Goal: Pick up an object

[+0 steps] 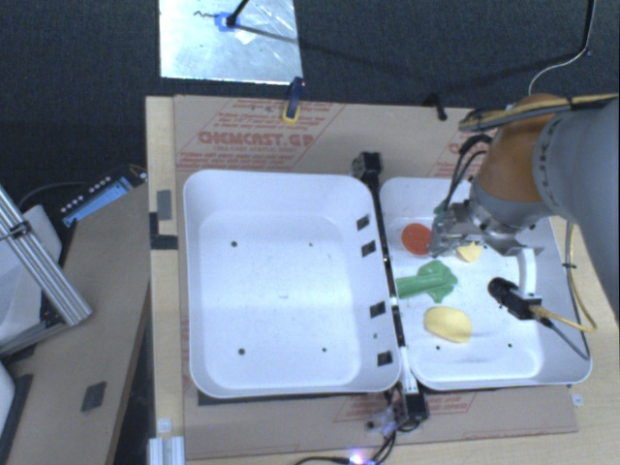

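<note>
A: Nearest the camera, at the bench's front edge, sits a small connector [407,410] where the two bins meet. What does the figure show at the gripper?

B: Gripper [444,240]: low inside the right bin [484,371], at its upper-middle part. Whether it is open or closed cannot be told from this slanted view, and no object is seen held in it.

A: Which objects lie closest to it?

B: Red round piece [417,238], just beside the gripper on the side toward the divider. Small pale-yellow piece [470,253], just beside it on the other side. Green flat toy [427,282], near and toward the front. Yellow lemon-like object [449,324], farther toward the front, apart from the green toy.

A: And beyond those?

B: Grey arm [572,163] with its orange band [511,158], entering from the right. Left bin [208,260], alongside.

A: How far along is the pick?

B: Judged from the layout: the approach looks made, with the gripper down among the objects. All four candidates rest on the bin floor, so the grasp and the lift both appear left to do.
</note>
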Available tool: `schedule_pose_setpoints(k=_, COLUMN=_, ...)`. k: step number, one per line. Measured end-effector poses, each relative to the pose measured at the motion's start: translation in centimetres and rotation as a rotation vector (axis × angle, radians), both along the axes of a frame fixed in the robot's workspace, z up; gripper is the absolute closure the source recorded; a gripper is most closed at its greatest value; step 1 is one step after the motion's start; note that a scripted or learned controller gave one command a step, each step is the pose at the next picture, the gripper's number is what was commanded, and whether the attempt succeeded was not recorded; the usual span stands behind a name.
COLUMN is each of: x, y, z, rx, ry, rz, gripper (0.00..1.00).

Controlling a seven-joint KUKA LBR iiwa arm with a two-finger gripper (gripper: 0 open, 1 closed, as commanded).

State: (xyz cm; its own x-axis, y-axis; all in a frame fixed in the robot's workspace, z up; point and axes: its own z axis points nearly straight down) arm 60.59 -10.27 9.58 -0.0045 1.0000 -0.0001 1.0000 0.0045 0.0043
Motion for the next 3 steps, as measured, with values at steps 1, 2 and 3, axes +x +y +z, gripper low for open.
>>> schedule_pose_setpoints(k=1, x=-6.5, y=-1.5, z=-1.1, rx=0.000, ry=0.004, rz=-0.006, gripper=1.00)
schedule_pose_setpoints(k=2, x=-11.9, y=2.0, z=-1.0, rx=0.000, ry=0.000, rz=-0.004, gripper=1.00)
schedule_pose_setpoints(k=3, x=-6.5, y=8.8, z=9.5, rx=0.001, ry=-0.009, rz=0.008, gripper=1.00)
